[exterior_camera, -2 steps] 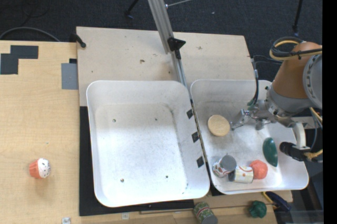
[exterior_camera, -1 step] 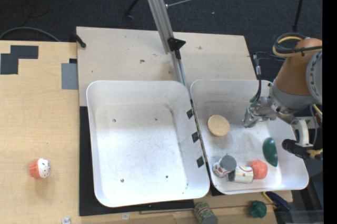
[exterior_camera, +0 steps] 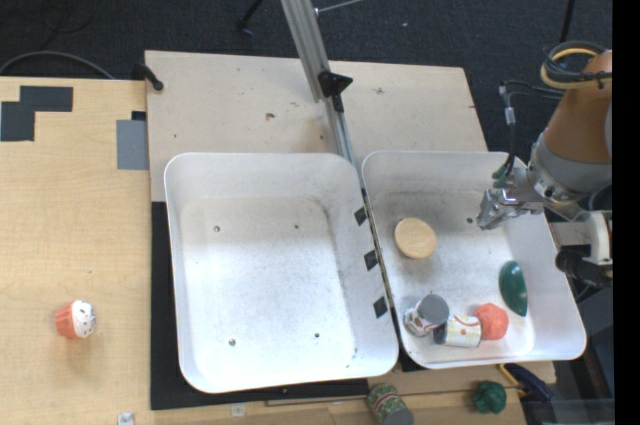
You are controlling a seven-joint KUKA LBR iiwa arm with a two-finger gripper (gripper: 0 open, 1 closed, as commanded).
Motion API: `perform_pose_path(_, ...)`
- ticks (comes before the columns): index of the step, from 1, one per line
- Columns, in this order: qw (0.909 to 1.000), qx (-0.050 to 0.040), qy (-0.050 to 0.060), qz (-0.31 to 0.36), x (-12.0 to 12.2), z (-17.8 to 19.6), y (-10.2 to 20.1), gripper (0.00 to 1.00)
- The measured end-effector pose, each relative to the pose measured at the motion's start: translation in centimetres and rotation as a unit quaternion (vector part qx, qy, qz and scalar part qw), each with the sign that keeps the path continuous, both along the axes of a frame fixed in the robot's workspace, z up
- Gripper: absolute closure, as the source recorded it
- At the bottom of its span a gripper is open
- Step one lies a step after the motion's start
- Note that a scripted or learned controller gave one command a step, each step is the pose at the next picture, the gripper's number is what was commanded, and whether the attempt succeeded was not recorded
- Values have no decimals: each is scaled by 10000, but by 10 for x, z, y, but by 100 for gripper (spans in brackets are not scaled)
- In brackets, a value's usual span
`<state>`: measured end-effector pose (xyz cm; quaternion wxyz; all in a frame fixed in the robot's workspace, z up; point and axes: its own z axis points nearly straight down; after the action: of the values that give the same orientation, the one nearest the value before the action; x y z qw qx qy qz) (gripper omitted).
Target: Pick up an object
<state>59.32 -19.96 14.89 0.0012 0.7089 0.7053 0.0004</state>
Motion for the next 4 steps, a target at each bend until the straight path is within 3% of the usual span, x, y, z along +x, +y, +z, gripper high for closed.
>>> perform_pose_path(2, 10000, -5, -18, 31, 9, 123, -3, 100)
perform_pose_path(4, 10000, 20, 29, 50, 28, 104, 116, 100)
